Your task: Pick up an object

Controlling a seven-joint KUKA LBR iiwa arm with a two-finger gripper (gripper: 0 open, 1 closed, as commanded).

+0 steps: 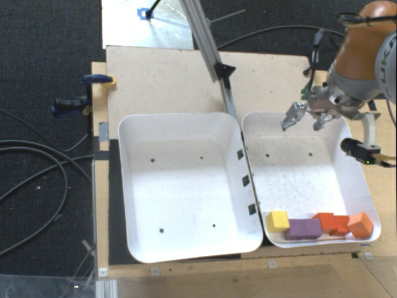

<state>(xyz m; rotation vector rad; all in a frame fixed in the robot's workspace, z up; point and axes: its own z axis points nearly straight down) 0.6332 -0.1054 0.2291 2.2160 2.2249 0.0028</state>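
Several blocks lie in a row along the near edge of the right bin [347,166]: a yellow block [278,220], a purple block [303,228], a red block [332,223] and an orange block [360,225]. My gripper [305,120] hangs over the far end of the right bin, well away from the blocks. Its two fingers are spread apart with nothing between them.
The left bin [133,166] stands beside the right one, separated by a shared rim with black clips [246,180]. A slanted metal pole [205,36] crosses above the bench at the back. A blue clamp [84,101] grips the bench's left edge, with cables on the floor.
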